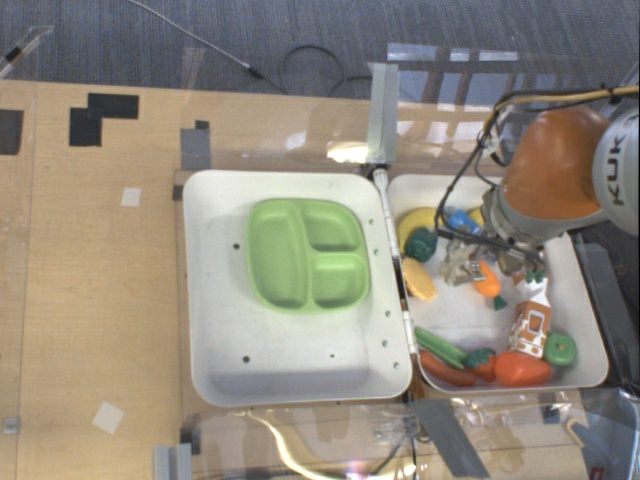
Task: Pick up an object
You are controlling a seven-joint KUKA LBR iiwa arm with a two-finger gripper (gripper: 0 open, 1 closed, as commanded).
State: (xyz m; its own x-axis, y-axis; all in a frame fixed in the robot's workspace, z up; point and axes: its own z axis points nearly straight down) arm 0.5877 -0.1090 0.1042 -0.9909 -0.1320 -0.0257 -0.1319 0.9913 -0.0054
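Because the toys sit packed together in the right bin (590, 368), the gripper (470, 264) could bump one away. Just past the orange carrot (487, 283) it hangs low; I cannot tell how it is set.

To my left sits a green divided plate (306, 254), three compartments, lying flat in the middle of the left white bin (215, 368). Black tape patches (100, 116) mark the wooden bench (90, 298), and a thin cable (190, 36) trails across the grey carpet (300, 8) beyond.
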